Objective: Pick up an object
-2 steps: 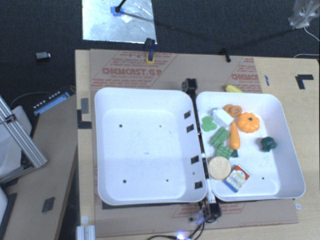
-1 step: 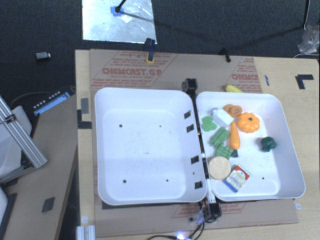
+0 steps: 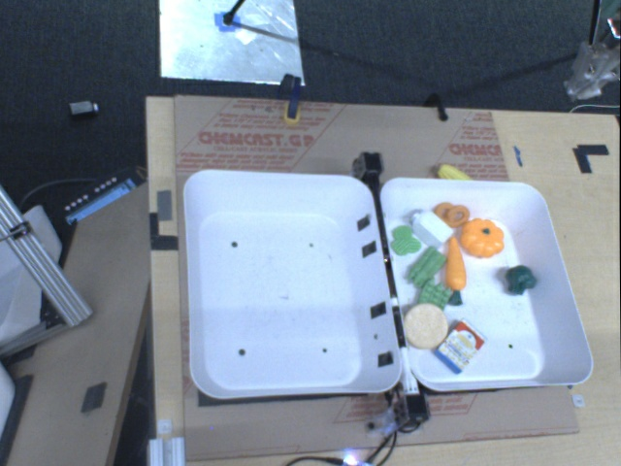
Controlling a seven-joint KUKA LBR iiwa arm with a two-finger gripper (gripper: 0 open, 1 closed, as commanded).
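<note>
The right bin (image 3: 543, 348) holds several toy foods bunched toward its left half. An orange pumpkin (image 3: 482, 238) sits near the back, with an orange pretzel-like piece (image 3: 450, 213) and a white block (image 3: 432, 228) beside it. A carrot (image 3: 454, 264) lies upright in the picture between green pea pods (image 3: 425, 266) and bare bin floor. A green leaf (image 3: 405, 241) rests by the dividing wall. A round tan cracker (image 3: 425, 325) and a small red-and-blue box (image 3: 459, 346) lie near the front. A dark green broccoli (image 3: 520, 279) stands alone at the right.
The left bin (image 3: 281, 280) adjoins the right one along black clips (image 3: 374, 250). A yellow banana (image 3: 452, 173) lies on the cardboard behind the right bin. A shiny foil sheet (image 3: 230, 27) and a blue-yellow clamp (image 3: 290, 100) are at the back; an aluminium frame (image 3: 39, 270) stands at the left.
</note>
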